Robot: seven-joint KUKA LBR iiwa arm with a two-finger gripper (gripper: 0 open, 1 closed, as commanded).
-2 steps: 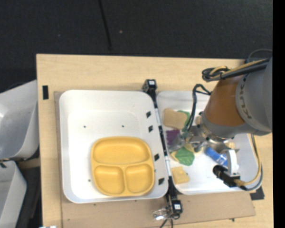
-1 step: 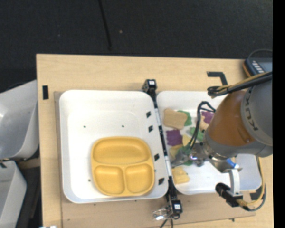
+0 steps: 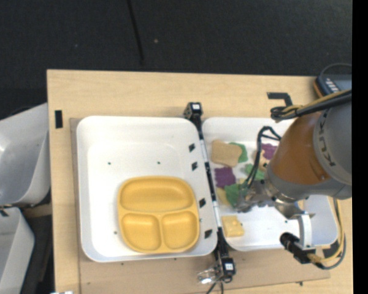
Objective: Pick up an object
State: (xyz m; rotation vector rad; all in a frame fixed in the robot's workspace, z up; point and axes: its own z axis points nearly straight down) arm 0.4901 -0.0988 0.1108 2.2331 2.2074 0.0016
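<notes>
Wooden bench (image 3: 141,94), yellow tray (image 3: 158,214) left, scraps (image 3: 224,176) crowding pincer (image 3: 248,202), grip state unclear.

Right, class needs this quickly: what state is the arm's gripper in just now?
Gripper: low in the right bin beside the green piece; open or closed cannot be told.

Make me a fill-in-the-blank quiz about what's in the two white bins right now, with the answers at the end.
1. The yellow tray has ____ compartments.
2. The yellow tray lies in the ____ bin.
3. The purple piece lies in the ____ bin.
4. The arm wears a band coloured ____.

Answers: three; left; right; orange
</notes>
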